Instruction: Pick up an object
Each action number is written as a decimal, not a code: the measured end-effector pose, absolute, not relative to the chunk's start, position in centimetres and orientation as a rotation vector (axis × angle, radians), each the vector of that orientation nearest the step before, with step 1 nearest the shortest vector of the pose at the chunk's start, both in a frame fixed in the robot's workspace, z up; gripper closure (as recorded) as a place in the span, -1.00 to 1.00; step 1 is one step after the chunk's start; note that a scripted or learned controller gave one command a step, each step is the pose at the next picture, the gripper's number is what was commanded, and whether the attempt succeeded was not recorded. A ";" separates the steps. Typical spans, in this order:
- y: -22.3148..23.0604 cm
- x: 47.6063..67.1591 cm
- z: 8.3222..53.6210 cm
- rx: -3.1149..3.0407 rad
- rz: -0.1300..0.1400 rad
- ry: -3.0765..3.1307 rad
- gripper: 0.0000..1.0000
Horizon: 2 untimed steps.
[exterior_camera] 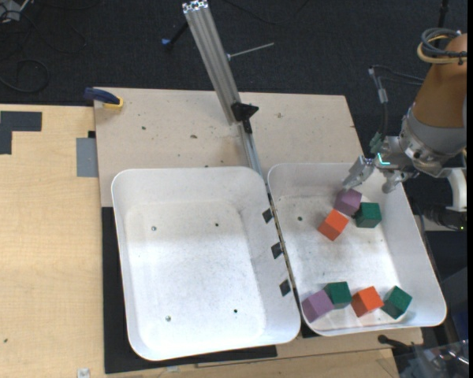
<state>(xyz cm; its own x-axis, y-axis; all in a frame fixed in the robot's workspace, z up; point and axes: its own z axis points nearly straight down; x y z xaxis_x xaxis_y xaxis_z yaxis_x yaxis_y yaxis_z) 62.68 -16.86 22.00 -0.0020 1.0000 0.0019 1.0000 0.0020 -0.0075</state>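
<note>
A: The jaws are spread wide, nothing between them, just above the purple cube (348, 201) near the right bin's (426, 278) far edge.

B: So no pick yet?

A: None. All cubes lie in that bin; closing on one and lifting are left, I judge.
</note>
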 end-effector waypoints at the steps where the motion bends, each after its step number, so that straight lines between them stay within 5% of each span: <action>1: -16.8 62.8 22.3 -2.215 0.003 -2.224 -1.00; 2: -16.9 62.8 17.9 -2.217 0.007 -2.218 -1.00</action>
